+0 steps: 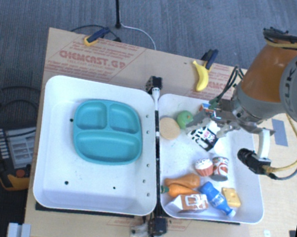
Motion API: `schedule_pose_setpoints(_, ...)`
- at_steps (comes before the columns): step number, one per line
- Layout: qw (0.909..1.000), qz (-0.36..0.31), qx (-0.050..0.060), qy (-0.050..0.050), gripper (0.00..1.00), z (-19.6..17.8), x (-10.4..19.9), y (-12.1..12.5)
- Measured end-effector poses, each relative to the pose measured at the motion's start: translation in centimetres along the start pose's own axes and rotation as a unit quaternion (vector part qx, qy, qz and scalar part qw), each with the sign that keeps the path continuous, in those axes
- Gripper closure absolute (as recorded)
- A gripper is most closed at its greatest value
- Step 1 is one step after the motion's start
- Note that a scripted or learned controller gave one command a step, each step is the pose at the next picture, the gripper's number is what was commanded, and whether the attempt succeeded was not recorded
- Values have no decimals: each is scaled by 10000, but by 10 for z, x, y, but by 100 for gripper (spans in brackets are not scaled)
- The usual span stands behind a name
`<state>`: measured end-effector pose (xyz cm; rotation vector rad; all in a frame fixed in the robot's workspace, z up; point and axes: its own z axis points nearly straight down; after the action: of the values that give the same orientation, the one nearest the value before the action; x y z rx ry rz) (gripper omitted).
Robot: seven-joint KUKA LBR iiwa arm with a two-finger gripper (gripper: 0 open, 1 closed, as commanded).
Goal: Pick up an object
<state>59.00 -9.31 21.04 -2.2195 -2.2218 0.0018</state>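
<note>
Gripper sits low over the upper part of the right bin, arm reaching in from the right, orange band above the wrist. Fingers look splayed fairly wide, dark tips pointing down and toward the bin divider; nothing between them that I can make out, though the wrist hides part of the gap.

Closest thing: a small black-and-white patterned object, lying just below the fingertips toward the near side of the bench, maybe touching one tip, hard to say. It lies tilted, long axis running roughly from upper left to lower right.

Green ball is just beside the fingers on the divider side, tan round piece touching it lower down. Either is a short sideways shift away.

Rest of the clutter is well apart, at the near end of the bin: two small red-and-white pieces, an orange carrot-like toy, a small carton, a blue bottle, a yellow block. Yellow banana lies outside on the board. Left bin holds a teal divided plate.

My guess: target is the black-and-white object, so the move needs a small shift toward the near side and a straight drop, fingers closing across its short side.
</note>
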Motion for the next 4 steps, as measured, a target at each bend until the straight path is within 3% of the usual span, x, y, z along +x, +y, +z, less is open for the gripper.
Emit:
schedule_pose_setpoints(1, 9998, 68, -166, -57, 0, 96, -49, 27)
schedule_pose_setpoints(2, 9990, -402, -184, -72, 0, 98, -51, 33)
schedule_pose_setpoints(3, 9949, -1007, -5, -4, 0, 116, -41, 41)
schedule_pose_setpoints(4, 9835, -1808, -7, -5, 0, 90, -68, -22)
